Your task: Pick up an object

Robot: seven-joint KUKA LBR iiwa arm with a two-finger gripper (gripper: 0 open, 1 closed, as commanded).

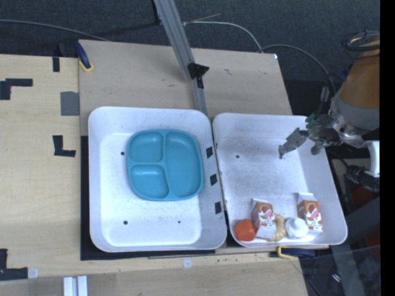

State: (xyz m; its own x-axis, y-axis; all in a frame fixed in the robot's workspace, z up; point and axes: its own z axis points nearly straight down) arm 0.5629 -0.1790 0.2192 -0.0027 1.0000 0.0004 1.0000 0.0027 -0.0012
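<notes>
A turquoise three-compartment plastic plate (165, 164) lay in the left white bin (105, 165). Small cartons (264, 218) and an orange ball (245, 230) crowded the right bin's (247, 140) six-o'clock edge. The end effector (285, 150) hung open, holding nothing, at two o'clock.

Blue plate (165, 165) in left bin (105, 184); tool (302, 142) above right bin (247, 134).

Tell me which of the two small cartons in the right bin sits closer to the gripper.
The right-hand carton, against the bin's right wall, lies closer to the gripper. The other carton sits further left, beside the orange ball.
</notes>
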